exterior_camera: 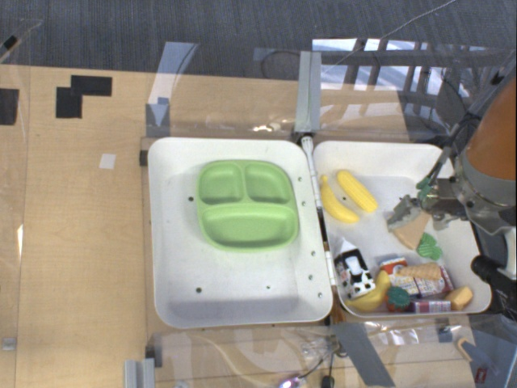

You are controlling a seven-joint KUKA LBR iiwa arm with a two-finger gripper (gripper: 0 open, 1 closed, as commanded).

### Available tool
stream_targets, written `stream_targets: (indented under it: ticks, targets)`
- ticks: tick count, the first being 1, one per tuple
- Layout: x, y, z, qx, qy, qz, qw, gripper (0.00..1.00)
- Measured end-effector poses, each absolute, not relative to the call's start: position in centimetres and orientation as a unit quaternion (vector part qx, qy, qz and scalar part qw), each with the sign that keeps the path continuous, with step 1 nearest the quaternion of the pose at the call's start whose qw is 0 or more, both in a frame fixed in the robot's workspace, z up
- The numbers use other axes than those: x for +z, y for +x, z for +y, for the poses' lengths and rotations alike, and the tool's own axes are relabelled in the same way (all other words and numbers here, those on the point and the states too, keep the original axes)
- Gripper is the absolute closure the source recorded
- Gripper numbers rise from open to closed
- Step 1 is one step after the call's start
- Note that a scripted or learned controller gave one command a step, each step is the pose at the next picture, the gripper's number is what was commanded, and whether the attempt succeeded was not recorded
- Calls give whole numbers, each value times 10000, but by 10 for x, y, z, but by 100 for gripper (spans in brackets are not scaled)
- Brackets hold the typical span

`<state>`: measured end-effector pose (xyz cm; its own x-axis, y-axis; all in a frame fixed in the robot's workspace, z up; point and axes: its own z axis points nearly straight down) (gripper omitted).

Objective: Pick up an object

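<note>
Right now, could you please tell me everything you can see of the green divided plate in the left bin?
The green divided plate is a light green, rounded-rectangle tray that looks like matte plastic. It has three compartments: two smaller ones on the far side and one wide one on the near side, all holding nothing. It lies flat and upright on the floor of the left white bin, slightly toward the far, right part, clear of the walls. Nothing else touches it.

A robotics lab here: wooden bench, two white bins, clear guard panels, grey carpet
</note>
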<state>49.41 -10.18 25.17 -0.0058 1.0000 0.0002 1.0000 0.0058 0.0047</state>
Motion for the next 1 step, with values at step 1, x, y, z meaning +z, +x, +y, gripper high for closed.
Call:
stream_targets:
  ticks: [1]
  targets:
    - [198,569,-86,14,7021,7121,11,0]
